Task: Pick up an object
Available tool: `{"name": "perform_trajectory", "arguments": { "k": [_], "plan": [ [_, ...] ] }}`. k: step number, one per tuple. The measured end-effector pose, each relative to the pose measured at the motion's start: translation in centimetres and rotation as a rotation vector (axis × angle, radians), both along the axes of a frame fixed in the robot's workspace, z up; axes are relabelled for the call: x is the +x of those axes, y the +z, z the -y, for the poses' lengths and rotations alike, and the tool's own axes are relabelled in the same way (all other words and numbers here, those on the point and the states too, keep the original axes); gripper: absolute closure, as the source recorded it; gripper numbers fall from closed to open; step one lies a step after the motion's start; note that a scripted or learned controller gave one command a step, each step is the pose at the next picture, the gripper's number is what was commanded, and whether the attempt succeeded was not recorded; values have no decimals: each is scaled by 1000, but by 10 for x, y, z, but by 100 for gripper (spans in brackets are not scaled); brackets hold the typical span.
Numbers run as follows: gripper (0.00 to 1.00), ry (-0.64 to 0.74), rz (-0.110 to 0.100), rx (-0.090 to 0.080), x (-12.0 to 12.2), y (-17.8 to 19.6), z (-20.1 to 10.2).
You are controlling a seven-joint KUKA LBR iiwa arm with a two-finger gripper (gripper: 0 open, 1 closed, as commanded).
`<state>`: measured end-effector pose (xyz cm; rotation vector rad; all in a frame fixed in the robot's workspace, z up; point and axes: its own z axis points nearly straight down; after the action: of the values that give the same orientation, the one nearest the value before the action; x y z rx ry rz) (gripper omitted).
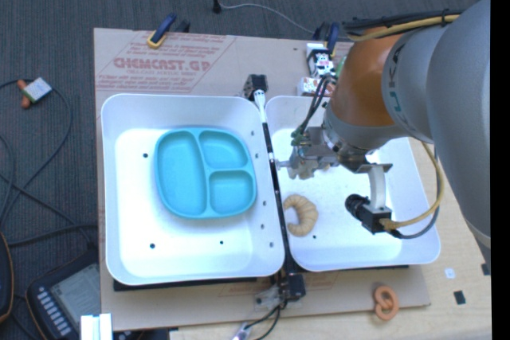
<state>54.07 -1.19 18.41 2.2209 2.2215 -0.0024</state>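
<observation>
A tan croissant-shaped object (pixel 300 215) lies in the right bin (pixel 414 251), near its left wall and front. My gripper (pixel 305 162) hangs just above and behind it, close to the wall between the bins, under the arm's orange band. A light blue divided plate (pixel 205 172) rests in the left bin (pixel 127 251).
A small orange ring (pixel 386 302) lies on the board in front of the right bin. A black cable connector (pixel 369 215) hangs from the wrist over the right bin. A blue-and-yellow tool (pixel 162 29) sits at the board's back edge.
</observation>
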Motion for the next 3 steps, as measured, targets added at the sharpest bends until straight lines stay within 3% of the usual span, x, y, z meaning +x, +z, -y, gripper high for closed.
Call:
{"name": "perform_trajectory", "arguments": {
  "k": [1, 2, 3],
  "plan": [
    [100, 0, -2, 1, -58, 0, -21],
    [100, 0, 0, -1, 25, 0, 5],
    [100, 0, -2, 1, -29, 0, -21]
  ]
}}
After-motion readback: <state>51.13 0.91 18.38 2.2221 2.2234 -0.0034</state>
